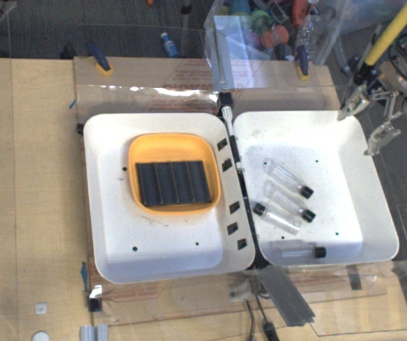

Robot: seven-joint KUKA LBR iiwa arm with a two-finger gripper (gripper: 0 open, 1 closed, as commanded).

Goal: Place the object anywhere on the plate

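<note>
An orange plate (pixel 175 143) lies in the left bin (pixel 111 240). A black ribbed block (pixel 173 183) rests flat on the plate, covering most of its middle. Several clear tubes with black caps (pixel 289 204) lie in the right bin (pixel 359 212), one of them (pixel 300 251) near the front wall. My gripper (pixel 358 128) hangs over the far right corner of the right bin. Its metal fingers (pixel 351 104) are spread open with nothing between them, well apart from the tubes and the plate.
A clear box of colourful toys (pixel 281 13) stands behind the bins. A yellow rod (pixel 395 21) slants down at the top right above the gripper. Black tabs (pixel 233 206) line the divider between the two bins.
</note>
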